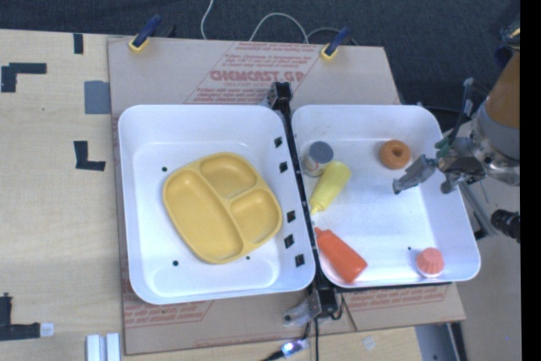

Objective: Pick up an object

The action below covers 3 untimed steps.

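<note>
Red "CHEMCAST GP" lettering marks the board under both bins. The yellow divided plate fills the left bin. In the right bin, the yellow bottle lies pointing far-right to near-left. The gripper hovers nearby, fingers apart, clasping nothing.

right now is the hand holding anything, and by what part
Nothing is held. The hand hovers over the right bin near its right edge, with bare white floor under it. The closest item, the donut, lies apart from it.

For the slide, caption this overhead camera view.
Grey two-finger gripper hovers over the right white bin beside an orange doughnut-shaped toy.
</note>
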Each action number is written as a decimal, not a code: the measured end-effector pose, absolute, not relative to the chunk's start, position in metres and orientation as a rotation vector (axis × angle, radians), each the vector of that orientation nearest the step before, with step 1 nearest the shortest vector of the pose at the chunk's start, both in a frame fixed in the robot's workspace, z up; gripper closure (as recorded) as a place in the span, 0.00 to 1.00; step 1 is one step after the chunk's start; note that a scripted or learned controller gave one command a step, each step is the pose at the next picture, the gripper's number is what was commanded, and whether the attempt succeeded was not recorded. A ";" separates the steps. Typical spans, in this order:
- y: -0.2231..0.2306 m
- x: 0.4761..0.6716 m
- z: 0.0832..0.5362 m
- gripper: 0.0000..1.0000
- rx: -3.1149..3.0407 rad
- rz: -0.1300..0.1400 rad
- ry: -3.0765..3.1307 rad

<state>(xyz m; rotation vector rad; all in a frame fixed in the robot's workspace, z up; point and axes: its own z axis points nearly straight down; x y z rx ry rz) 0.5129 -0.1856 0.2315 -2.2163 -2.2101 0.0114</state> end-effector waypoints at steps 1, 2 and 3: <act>-0.185 0.516 0.238 0.00 -2.219 0.001 -2.222; -0.179 0.512 0.192 0.00 -2.217 0.005 -2.220; -0.171 0.503 0.140 0.00 -2.217 0.005 -2.218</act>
